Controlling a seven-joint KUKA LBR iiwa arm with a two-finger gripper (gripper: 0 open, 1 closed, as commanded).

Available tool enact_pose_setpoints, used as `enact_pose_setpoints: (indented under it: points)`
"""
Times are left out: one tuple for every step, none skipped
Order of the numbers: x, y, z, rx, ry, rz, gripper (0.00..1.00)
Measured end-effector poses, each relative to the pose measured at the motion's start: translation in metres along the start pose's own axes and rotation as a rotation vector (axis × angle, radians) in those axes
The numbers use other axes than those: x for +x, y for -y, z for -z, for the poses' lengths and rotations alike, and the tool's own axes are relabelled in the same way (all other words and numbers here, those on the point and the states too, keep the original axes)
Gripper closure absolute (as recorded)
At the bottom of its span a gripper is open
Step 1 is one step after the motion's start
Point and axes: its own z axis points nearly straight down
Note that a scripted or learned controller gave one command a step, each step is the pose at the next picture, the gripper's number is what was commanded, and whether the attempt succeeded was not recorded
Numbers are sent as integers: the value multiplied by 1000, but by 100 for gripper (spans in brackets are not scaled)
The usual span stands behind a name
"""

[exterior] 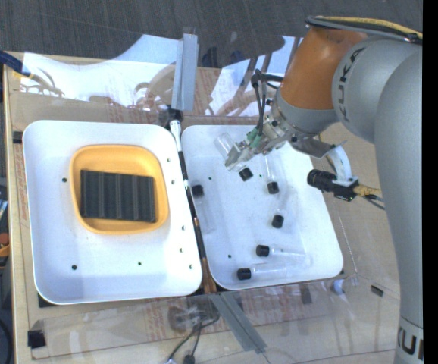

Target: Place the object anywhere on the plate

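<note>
Jaws state, can't tell, too blurry; gripper (238, 154) hangs near right bin's (321, 237) top edge, well apart from plate (117, 161).

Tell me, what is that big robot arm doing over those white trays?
The grey and orange arm is reaching in over the right bin, with its gripper hovering near the bin's top. Several clear tubes with black caps lie scattered in that bin. The left bin has a yellow plate with a dark ribbed centre, and no tube is on it yet. I can't tell whether the gripper has one.
</note>
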Motion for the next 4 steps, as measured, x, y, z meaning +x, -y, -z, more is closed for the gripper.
enact_pose_setpoints:
  points:
    - [39, 6, -14, 0, 0, 66, 100]
    - [59, -14, 12, -2, 3, 298, 100]
    - [81, -32, 28, -2, 3, 426, 100]
    - [81, -32, 29, -2, 4, 425, 0]
